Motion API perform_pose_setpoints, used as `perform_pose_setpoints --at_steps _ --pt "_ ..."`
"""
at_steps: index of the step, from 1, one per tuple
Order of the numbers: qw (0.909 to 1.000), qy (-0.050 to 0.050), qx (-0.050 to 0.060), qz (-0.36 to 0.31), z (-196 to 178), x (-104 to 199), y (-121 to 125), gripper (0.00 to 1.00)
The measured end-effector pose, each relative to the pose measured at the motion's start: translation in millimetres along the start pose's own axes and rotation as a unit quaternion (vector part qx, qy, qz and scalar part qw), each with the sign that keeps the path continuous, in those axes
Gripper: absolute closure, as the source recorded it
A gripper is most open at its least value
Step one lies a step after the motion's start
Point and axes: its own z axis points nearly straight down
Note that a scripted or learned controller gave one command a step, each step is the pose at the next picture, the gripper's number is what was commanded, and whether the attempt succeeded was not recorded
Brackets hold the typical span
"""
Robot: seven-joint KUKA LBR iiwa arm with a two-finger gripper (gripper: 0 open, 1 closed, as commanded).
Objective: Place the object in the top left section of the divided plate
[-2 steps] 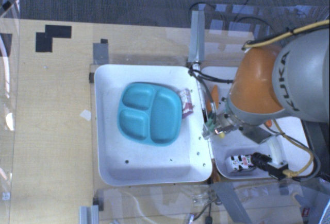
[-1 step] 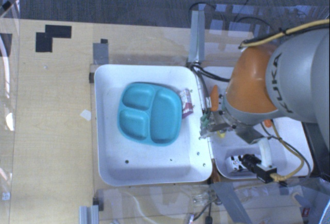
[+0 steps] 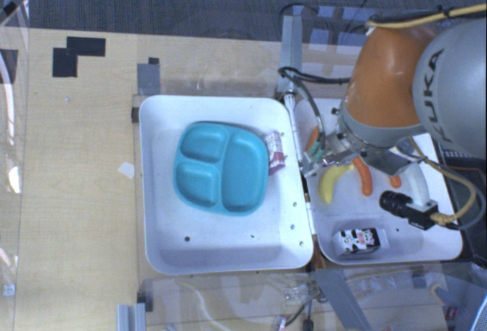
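Camera view puts you at the picking step: the grey arm with its orange band [image 3: 388, 78] hangs low over the right-hand white bin [image 3: 426, 246], and the wrist hides the claw [image 3: 335, 158], so you cannot tell from here whether it is open, closed, or gripping anything. Nothing lies in the blue divided plastic plate [image 3: 222, 167] in the left-hand white bin [image 3: 221, 249], so the placing is not yet done.

Which object the program is after is not certain; the nearest candidates beneath the wrist are a yellow banana-shaped toy [image 3: 331, 181] and an orange carrot-like piece [image 3: 365, 177], lying close together just below the claw. A small dark printed packet [image 3: 359, 240] sits further toward the front of that bin, well apart from them.

For the next move, judge that you need a clean lift with one item only, then a carry leftward across the ridge where the two bins meet, ending over the plate's upper-left compartment [image 3: 204, 143].

Watch the small crumpled wrapper [image 3: 275, 152] touching the plate's right edge; it lies on the straight path and could be brushed. The black cable connector [image 3: 407, 208] and hoses trailing from the arm hang near the right bin's contents and could snag them on the tabletop side.
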Motion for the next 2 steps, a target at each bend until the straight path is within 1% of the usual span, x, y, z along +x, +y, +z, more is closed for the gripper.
perform_pose_setpoints --at_steps 1,2 --pt "0.9995 -0.001 -0.002 0.032 -116.9 -4.7 -26.9 1.00" --pt "0.9877 0.000 0.000 -0.156 29.2 27.4 -21.4 1.00"
